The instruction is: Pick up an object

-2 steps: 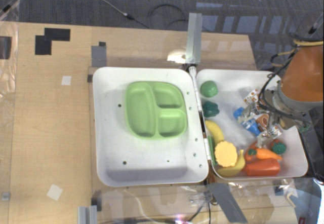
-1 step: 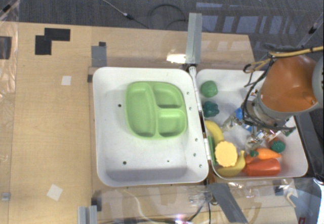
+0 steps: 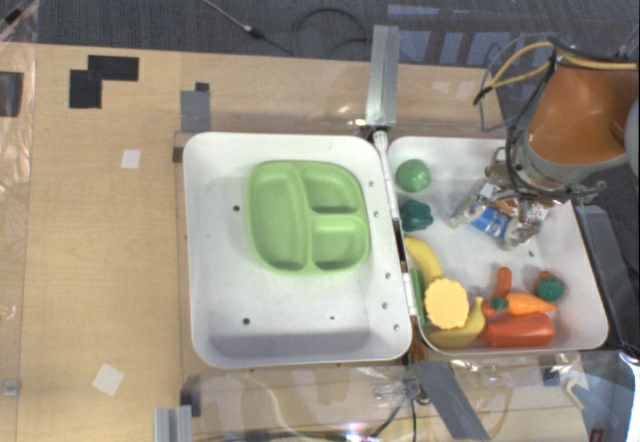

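Camera view, fixed above the bench, looking down at a slant. Two shallow white bins side by side: left bin [image 3: 215, 260], right bin [image 3: 590, 275], parted by a metal divider strip [image 3: 382, 80] rising toward the far edge.

In the left bin: one green compartment tray [image 3: 305, 215], lying flat near the middle, three sections visible (one long at left, two smaller at right).

In the right bin, toy food items. Near the far left corner: a green round fruit [image 3: 412, 175]; just below it a dark green leafy piece [image 3: 416, 217]. Along the left wall: a yellow banana [image 3: 425, 260], curving down to a yellow ridged disc [image 3: 446, 304] lying over it. At the near edge: an orange-red block [image 3: 520, 331], with a carrot [image 3: 525, 304] resting on top. Beside the carrot: a small red piece [image 3: 503, 280] and a red item with green top [image 3: 549, 287], near the right wall.

Arm entering from the right, orange band [image 3: 580, 115] prominent, cables looping above. Gripper [image 3: 505, 215] lowered into the upper middle of the right bin, apart from all the toy food. Blue and white parts seen around the gripper tip; not clear whether an object or part of the tool. Finger opening: cannot tell (too cluttered and small). Nothing confirmed as held.
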